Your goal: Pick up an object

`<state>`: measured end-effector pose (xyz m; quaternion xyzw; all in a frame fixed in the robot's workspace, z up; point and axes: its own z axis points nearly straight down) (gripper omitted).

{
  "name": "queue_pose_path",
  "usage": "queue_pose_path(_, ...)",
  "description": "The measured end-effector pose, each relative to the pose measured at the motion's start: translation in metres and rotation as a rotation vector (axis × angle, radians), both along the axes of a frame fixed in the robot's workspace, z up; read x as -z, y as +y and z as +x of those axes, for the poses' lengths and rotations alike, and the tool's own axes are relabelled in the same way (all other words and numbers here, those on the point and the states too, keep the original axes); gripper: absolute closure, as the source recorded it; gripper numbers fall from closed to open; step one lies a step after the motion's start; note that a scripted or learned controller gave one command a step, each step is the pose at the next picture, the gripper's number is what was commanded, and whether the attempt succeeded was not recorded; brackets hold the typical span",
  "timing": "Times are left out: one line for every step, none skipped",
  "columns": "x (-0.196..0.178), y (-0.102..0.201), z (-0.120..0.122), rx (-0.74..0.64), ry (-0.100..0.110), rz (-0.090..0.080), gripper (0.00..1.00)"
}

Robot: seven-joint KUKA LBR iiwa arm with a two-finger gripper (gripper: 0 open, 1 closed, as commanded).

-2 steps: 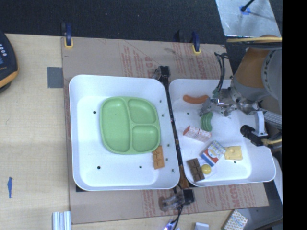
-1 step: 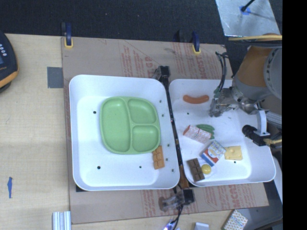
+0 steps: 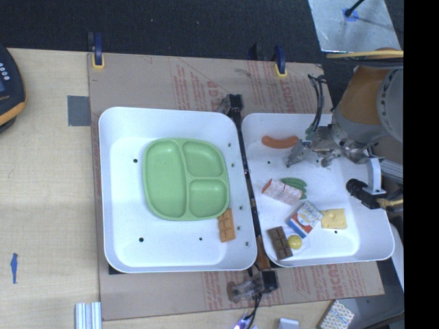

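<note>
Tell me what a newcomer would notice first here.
The green divided plate dominates the left bin, with a small brown waffle-like piece beside its lower right corner. The right bin holds scattered toy food, and the gripper hangs by the sausage.

Gripper (image 3: 310,155) low, arm from right

2 bins side by side on the bench (image 3: 48,184). Left bin (image 3: 116,245): divided plate (image 3: 185,179) at centre, waffle piece (image 3: 226,225) just near-right of it. Right bin (image 3: 370,242): sausage (image 3: 280,141) far left; gripper (image 3: 312,153) right of it; packet (image 3: 282,191) at centre; cheese slice (image 3: 334,218) near right; chocolate bar (image 3: 279,242) near left.
</note>
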<state>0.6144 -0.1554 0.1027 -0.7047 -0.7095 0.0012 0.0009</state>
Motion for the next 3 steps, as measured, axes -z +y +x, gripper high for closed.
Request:
queue_pose_path(0.012, 0.051, -0.038, -0.002, 0.006, 0.003, 0.00)
queue_pose_path(0.000, 0.048, -0.036, 0.000, 0.002, 0.000, 1.00)
queue_pose_path(0.001, 0.048, -0.036, -0.001, 0.003, -0.001, 0.00)
